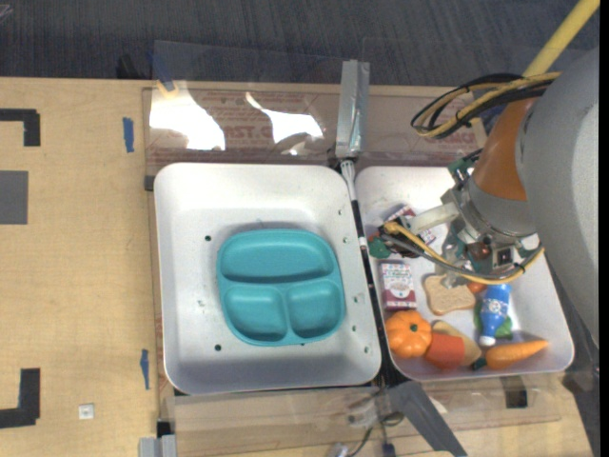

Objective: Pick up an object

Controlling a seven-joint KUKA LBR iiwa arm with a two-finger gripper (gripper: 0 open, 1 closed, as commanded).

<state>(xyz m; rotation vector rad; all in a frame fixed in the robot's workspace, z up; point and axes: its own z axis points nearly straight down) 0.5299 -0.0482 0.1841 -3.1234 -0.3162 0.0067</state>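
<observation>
The claw (pixel 473 251) is placed over the right bin (pixel 561 346), above its middle. Well to the claw's left, a divided tray (pixel 281 287) is set in the left bin (pixel 181 284). Just left of the claw a small carton (pixel 398 286) is laid. In front of the claw a pumpkin (pixel 409 334), a bottle (pixel 494 316) and a carrot (pixel 515 352) are gathered.
</observation>
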